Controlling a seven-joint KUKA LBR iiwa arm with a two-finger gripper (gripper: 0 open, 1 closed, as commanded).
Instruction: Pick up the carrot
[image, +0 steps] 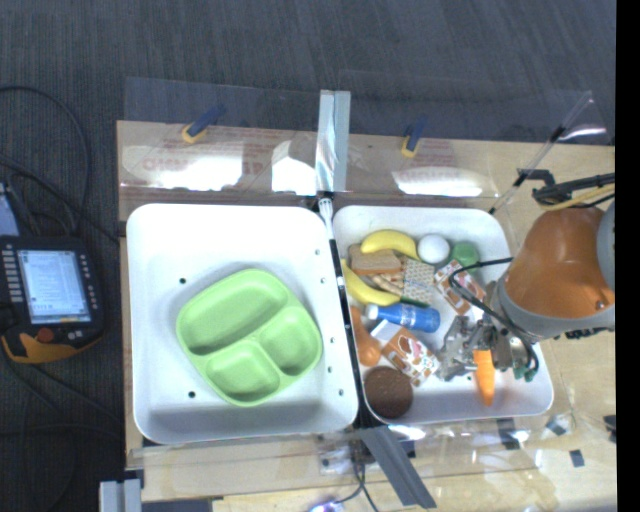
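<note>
A: Camera view, the carrot (484, 375) first: a small orange one, lying near the front right corner of the right bin (520, 402), pointing toward the front wall; the gripper (478, 352) sits right over its upper end.

B: Is it gripped?

A: I cannot tell; the wrist and cables crowd that spot, and whether the claw is released or clenched is hidden.

B: What lies around it?

A: A printed snack packet (412, 357) just to its left; a brown round thing (389, 391) at the front; a blue bottle (410, 318), two bananas (372, 290) and a white ball (433, 248) further back; the green divided plate (250, 334) sits in the left bin (160, 260), well apart.

B: Risks?

A: My guess: the carrot is thin and tapered, so it could slide out on lifting; an off-centre grasp could tip it against the wall; the packet is close enough to get snagged too.
</note>
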